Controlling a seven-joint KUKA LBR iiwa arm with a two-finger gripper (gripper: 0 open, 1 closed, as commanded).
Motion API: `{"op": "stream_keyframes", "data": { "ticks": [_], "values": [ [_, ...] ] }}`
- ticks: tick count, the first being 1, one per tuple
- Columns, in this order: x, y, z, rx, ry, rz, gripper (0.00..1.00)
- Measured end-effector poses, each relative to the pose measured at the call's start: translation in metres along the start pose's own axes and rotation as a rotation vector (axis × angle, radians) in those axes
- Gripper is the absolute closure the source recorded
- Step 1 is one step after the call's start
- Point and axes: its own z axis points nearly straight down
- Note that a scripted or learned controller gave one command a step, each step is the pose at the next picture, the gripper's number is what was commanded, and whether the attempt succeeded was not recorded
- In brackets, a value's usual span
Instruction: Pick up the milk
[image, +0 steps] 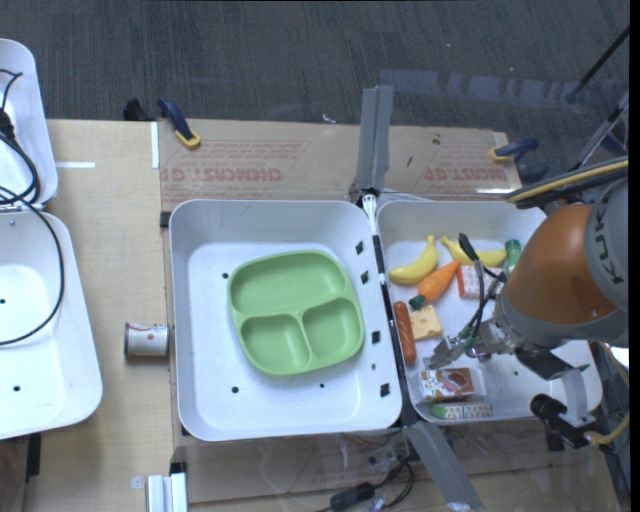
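Right now the arm (560, 270) is reaching in from the right over the right-hand bin (500, 212), and the jaws (452, 349) are hanging low near the bin's front half, just above and slightly right of the milk (448, 382), a small carton with a brown-and-white printed face lying flat near the bin's front wall. Whether the jaws are parted or closed I cannot tell, because the metal at the tip is small and partly tangled with cables; nothing is visibly sitting between them, so I am judging the milk as not yet grasped. To do this step well, the tip is needing to shift a little toward the front of the bin so that it is centring over the carton rather than over its upper edge, and the closing line should be running across the carton's shorter span. The carton is lying close to a green-labelled item (455, 409) at the bin's front wall, so a descent too far forward is risking a pinch on both or a knock against the wall. The cheese wedge (426, 322) and the sausage (404, 331) are sitting just behind and to the left, with the carrot (436, 281) and bananas (416, 264) further back, so a straight vertical approach looks safest. The left-hand bin (190, 300) with its green divided plate (295, 312) is well apart and is playing no part here.
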Motion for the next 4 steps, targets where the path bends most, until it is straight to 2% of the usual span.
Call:
{"op": "stream_keyframes", "data": {
  "ticks": [1, 2, 3, 4],
  "values": [
    [-0.001, 0.000, -0.009, 0.000, -0.001, 0.005, 1.00],
    [0.109, 0.034, -0.100, 0.000, -0.002, -0.188, 1.00],
    [0.068, 0.014, -0.100, 0.000, -0.001, -0.543, 1.00],
    [0.118, 0.030, -0.118, 0.000, -0.002, -0.393, 1.00]
  ]
}}
